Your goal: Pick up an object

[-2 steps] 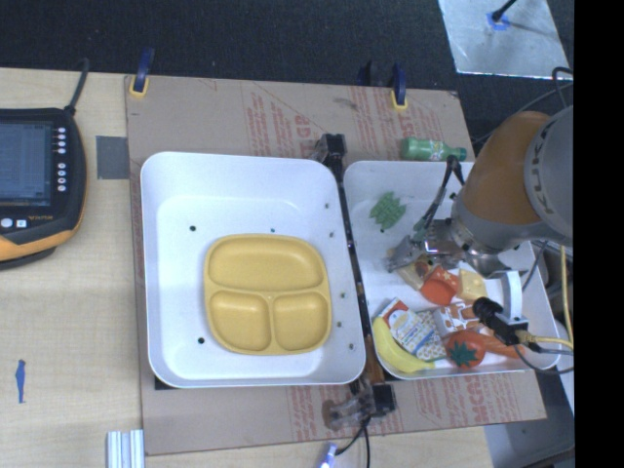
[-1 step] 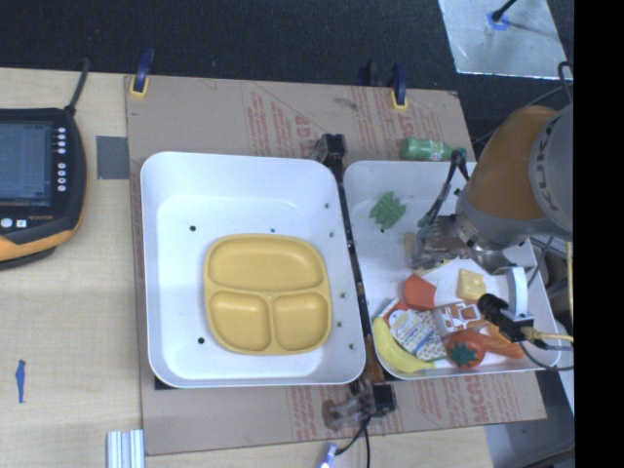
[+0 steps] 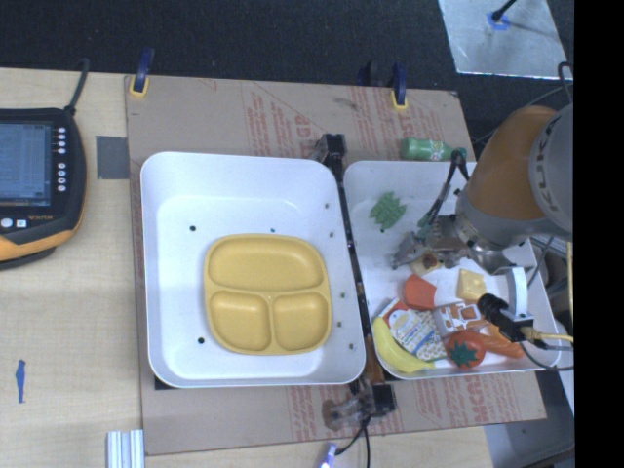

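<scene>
The arm (image 3: 517, 178) is seen low over the right bin (image 3: 363, 178), and the gripper (image 3: 429, 247) is placed near the bin's middle, just above the pile of small things. Whether the jaws are wide or narrow cannot be told.

Any object may be picked, and the candidates are crowded in the lower half of this bin: an orange block (image 3: 419, 292), a yellow block (image 3: 471, 284), a banana (image 3: 388, 351), a printed pack (image 3: 417, 330) and a red piece (image 3: 465, 351). A green toy (image 3: 388, 211) lies apart, higher up.

Because the things are touching each other, two could be caught together, or one could be pushed aside and missed. The yellow tray (image 3: 265, 292) in the left bin (image 3: 161, 261) is not concerned.
</scene>
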`<state>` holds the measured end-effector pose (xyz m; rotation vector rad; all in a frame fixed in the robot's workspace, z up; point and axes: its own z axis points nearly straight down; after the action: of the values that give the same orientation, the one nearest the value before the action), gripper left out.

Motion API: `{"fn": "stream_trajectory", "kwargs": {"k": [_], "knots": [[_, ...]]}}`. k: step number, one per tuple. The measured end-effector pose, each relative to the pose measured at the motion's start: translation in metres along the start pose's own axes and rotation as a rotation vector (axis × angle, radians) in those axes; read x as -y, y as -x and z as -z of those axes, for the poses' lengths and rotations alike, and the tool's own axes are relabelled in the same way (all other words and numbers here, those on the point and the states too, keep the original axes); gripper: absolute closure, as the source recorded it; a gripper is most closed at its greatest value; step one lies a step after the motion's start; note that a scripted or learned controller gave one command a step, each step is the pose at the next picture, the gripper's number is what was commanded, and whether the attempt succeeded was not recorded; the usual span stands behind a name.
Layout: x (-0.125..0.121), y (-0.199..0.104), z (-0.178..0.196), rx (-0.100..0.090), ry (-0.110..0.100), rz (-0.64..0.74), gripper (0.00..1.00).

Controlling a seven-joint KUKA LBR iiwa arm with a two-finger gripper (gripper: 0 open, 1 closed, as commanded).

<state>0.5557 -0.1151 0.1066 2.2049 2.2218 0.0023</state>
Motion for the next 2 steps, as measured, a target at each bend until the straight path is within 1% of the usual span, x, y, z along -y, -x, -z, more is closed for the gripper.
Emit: {"fn": "stream_trajectory", "kwargs": {"k": [1, 2], "knots": [[-0.0001, 0.0007, 0.0101, 0.001, -0.002, 0.002, 1.0], [-0.0001, 0.0007, 0.0101, 0.001, -0.002, 0.003, 0.0]]}}
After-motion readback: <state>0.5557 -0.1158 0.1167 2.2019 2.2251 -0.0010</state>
